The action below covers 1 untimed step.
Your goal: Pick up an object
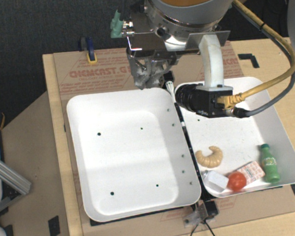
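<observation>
Objects sit at the 6 o'clock end of the right white bin point(282, 127): tan croissant-shaped toy point(210, 156), red ball point(237, 181), green plastic bottle point(269, 163). End effector point(150, 73) hovers at 12 o'clock above the bins' far edge; I cannot tell its state. Croissant, nearest, lies toward 5 o'clock from it, long axis 9-to-3

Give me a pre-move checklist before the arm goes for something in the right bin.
1. Objects available in the right bin: croissant, red tomato, green bottle, white packet - ok.
2. Gripper above a target: it sits near the bins' top edge, away from the objects - not ok.
3. Finger opening: cannot tell.
4. Croissant free of neighbours: lies apart - ok.
5. Tomato free: touches the packet - not ok.
</observation>
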{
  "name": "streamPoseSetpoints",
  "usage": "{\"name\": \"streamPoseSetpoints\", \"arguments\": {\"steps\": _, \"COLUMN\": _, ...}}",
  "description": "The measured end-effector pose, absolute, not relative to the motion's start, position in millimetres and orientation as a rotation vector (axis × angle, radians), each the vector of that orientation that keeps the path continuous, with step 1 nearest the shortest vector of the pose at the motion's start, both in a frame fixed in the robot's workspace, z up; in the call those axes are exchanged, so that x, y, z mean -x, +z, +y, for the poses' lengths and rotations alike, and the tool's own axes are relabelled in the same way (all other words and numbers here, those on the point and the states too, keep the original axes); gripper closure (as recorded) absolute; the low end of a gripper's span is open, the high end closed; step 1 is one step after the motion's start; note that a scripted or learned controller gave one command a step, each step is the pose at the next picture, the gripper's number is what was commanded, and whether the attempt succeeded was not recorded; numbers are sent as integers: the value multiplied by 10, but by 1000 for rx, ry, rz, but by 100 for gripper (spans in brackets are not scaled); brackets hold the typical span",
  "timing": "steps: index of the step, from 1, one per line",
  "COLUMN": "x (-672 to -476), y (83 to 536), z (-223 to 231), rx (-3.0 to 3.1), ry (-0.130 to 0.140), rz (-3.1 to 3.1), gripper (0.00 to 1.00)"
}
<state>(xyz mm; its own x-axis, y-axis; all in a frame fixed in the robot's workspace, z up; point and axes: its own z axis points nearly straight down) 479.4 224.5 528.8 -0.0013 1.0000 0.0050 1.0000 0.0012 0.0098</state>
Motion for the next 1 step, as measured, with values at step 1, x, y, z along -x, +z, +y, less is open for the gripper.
{"name": "streamPoseSetpoints", "arguments": {"steps": 1, "x": -4793, "y": 5357, "z": 2246, "rx": -2219, "ry": 6, "rz": 2222, "gripper": 100}}
